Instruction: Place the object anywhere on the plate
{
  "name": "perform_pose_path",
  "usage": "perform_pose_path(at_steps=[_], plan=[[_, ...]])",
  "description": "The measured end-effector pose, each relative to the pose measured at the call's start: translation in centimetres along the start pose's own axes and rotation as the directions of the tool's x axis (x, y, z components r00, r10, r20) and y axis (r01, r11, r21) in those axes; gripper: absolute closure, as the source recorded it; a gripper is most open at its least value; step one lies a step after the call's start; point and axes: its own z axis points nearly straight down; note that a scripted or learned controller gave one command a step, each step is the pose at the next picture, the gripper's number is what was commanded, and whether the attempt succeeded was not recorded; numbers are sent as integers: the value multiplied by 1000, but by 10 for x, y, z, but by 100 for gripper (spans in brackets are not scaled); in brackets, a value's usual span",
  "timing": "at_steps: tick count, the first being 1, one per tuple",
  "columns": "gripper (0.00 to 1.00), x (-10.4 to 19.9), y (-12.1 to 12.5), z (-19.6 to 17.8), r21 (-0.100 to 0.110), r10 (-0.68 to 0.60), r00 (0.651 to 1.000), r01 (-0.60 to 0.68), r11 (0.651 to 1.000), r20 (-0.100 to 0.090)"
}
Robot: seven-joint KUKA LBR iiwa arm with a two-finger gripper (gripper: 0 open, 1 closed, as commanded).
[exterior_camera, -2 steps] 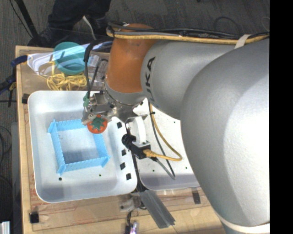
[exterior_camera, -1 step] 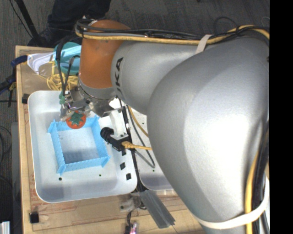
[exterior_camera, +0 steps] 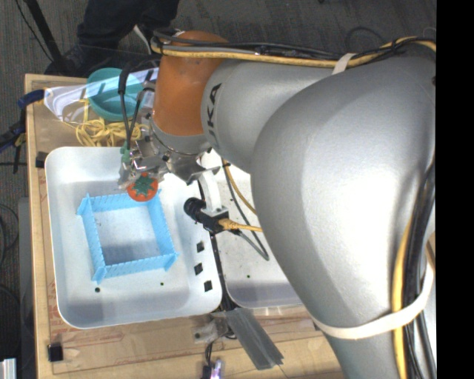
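Setting: robotics lab or test cell. Evidence: large grey industrial arm [exterior_camera: 333,170] with orange band, cables strapped along it; wooden bench [exterior_camera: 44,333] beneath the gripper [exterior_camera: 137,174], carrying two shallow white bins [exterior_camera: 67,296]; yellow cord [exterior_camera: 100,132] and teal bowl [exterior_camera: 111,90] just behind the gripper; dark carpet [exterior_camera: 259,22] beyond.

Only readable bit is the black lettering on the grey arm [exterior_camera: 311,148] just past its orange band [exterior_camera: 181,81], partly hidden, looks like "KA" from KUKA.
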Motion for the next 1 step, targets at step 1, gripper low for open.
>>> perform_pose_path(at_steps=[1], plan=[[100, 37, 29, -11, -2, -33, 999, 33, 999, 0]])
